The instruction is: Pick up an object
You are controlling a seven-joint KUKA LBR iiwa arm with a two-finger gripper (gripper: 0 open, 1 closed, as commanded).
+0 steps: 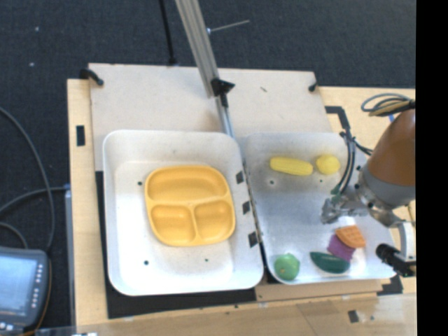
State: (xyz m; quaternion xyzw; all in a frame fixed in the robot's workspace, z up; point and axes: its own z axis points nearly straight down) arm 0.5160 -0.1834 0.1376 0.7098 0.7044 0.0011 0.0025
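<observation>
The right bin (294,187) holds several small things. A long yellow piece (290,166) and a round yellow one (327,164) lie near its far edge. At the near edge sit a green ball (286,265), a dark green piece (330,262), a purple piece (341,247) and an orange piece (352,236). My gripper (334,211) hangs over the right part of this bin, just beyond the orange and purple pieces and below the round yellow one. I see nothing held in it.
The left bin (126,187) carries a yellow divided tray (189,204) in its middle. A slanted metal pole (199,40) rises from the bench behind the bins. The arm's orange band (395,149) is at the right edge.
</observation>
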